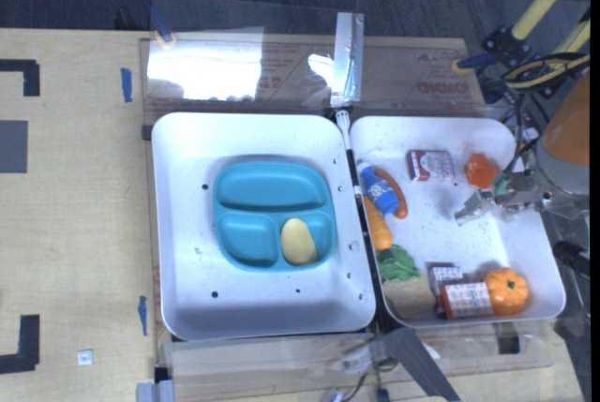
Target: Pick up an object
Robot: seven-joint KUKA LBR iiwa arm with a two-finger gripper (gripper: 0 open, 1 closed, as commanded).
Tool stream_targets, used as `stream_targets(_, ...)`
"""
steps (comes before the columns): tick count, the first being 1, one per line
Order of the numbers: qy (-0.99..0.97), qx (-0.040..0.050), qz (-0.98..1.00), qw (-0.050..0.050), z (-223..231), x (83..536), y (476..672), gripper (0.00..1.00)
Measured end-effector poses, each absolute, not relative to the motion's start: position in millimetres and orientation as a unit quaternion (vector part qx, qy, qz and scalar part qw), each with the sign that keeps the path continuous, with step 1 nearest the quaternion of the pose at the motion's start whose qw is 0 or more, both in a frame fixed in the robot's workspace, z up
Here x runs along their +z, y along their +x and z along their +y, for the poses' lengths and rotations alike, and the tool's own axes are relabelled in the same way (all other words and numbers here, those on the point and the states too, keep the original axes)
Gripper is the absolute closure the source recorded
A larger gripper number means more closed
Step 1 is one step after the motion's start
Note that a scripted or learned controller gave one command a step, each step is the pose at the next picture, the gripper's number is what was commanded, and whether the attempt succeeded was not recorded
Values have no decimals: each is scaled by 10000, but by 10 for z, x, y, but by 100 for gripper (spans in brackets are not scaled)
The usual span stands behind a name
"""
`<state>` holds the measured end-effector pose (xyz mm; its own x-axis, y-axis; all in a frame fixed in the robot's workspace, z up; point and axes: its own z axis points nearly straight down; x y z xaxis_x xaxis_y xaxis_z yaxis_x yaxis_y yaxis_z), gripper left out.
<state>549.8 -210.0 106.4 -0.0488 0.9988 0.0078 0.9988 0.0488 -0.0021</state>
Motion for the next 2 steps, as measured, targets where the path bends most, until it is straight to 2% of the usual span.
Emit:
stream_targets(1, -6889, -46, -7248, 75, -2078, 880, 6318, 0)
stream_targets(2, -6524, 39, -7579, 19, -1946, 850, 6382, 0)
